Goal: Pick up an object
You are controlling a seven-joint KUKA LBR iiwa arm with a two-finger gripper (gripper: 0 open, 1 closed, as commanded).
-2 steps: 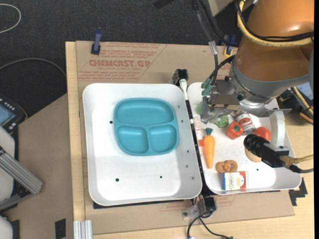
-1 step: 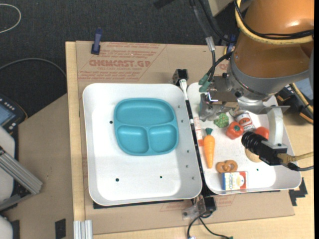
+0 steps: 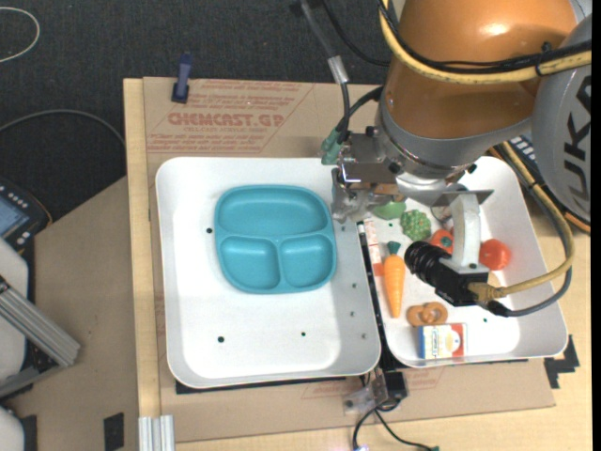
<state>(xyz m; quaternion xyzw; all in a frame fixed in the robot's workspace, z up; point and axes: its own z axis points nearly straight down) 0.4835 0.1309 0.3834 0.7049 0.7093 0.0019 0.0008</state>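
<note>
The right bin (image 3: 526,341) holds several toy foods: an orange carrot (image 3: 392,285), a brown pretzel (image 3: 427,315), a small blue-and-white carton (image 3: 440,342), a green broccoli piece (image 3: 415,222) and a red tomato (image 3: 494,253). My gripper (image 3: 352,200) hangs low over the bin's far left corner, near the divider between the bins. The big wrist with its orange band hides most of it. I see nothing held in it. A flat green piece (image 3: 386,209) pokes out just beneath the wrist.
In the left bin (image 3: 188,318) a teal divided plate (image 3: 275,238) lies toward the far side. Cardboard (image 3: 235,116) lies under both bins. Cables run behind the arm and along the right bin's far right side.
</note>
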